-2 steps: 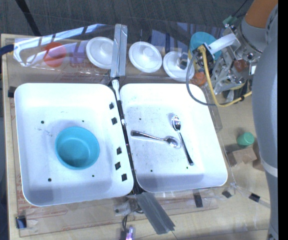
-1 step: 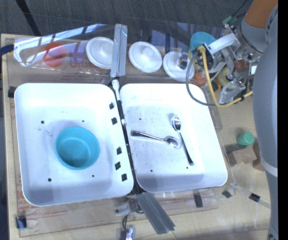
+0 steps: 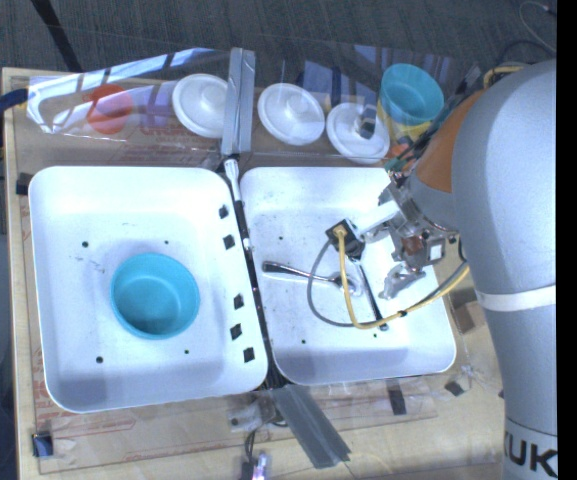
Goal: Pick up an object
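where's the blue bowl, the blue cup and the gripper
blue bowl [image 3: 155, 295]: camera view, on its inner floor, left bin
blue cup [image 3: 411, 94]: camera view, on its inside, behind the right bin
gripper [image 3: 400, 274]: camera view, at its tip, over the right bin

Both bins [image 3: 78, 368] looked like smooth white plastic, kinda glossy. The blue bowl [image 3: 155, 295] was matte plastic, and the spoon [image 3: 303, 271] looked like shiny metal.

Blue bowl [image 3: 155, 295] crowds the left bin [image 3: 58, 208]; its corners lie open.
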`<state>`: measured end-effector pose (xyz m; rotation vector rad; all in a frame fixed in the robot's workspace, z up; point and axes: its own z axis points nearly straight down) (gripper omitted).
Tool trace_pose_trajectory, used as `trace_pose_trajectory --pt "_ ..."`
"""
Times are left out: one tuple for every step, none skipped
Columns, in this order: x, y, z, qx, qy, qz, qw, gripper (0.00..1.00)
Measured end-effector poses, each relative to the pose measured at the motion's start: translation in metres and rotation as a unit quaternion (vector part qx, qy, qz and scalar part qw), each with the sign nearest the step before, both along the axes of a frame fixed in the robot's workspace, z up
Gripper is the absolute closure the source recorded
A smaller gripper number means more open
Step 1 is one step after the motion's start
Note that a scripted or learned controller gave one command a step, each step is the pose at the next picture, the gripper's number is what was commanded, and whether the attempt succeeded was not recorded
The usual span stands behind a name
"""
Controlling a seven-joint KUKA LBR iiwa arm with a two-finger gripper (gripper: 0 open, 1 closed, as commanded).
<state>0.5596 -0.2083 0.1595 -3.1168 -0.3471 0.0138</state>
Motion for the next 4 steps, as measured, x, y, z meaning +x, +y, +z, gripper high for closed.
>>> trace_pose_trajectory --pt "-0.075 -0.002 -0.070 0.0002 -0.002 -0.007 1.0000 0.00" --pt "-0.082 -0.002 0.068 -0.0018 -0.003 -0.006 1.0000 0.00" --pt "-0.081 -0.002 0.076 -0.0017 -0.002 -0.003 1.0000 1.00" --pt "0.017 -0.001 0.151 -0.0013 -0.003 -0.007 1.0000 1.00"
